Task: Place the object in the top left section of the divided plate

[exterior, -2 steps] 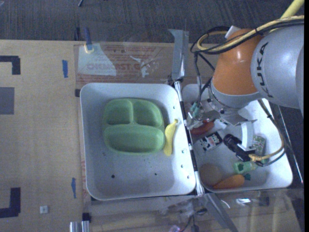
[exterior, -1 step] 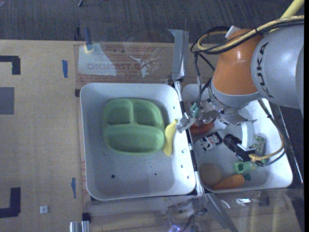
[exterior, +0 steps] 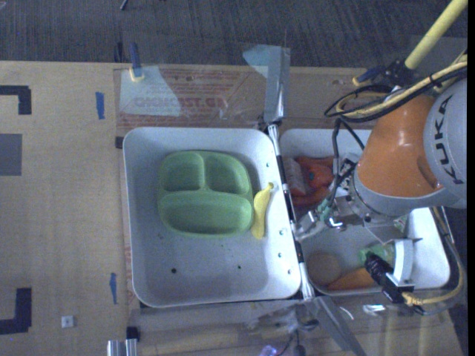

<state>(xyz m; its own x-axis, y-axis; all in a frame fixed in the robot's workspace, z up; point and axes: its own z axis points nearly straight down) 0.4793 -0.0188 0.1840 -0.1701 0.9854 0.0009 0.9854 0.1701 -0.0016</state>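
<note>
Arm over the right bin, green plate in the left bin.

The green divided plate [exterior: 205,193] lies in the left bin [exterior: 148,273], a yellow banana [exterior: 261,210] touching its right edge. Right of the plate, the pincer [exterior: 332,215] hangs over the right bin [exterior: 438,269] above an orange item [exterior: 315,175]; its spread cannot be told.

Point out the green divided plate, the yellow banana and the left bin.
green divided plate [exterior: 204,193]: camera view, on the ridge between its sections.
yellow banana [exterior: 260,210]: camera view, mid-body, beside the plate's right edge.
left bin [exterior: 208,277]: camera view, bare floor below the plate.
</note>
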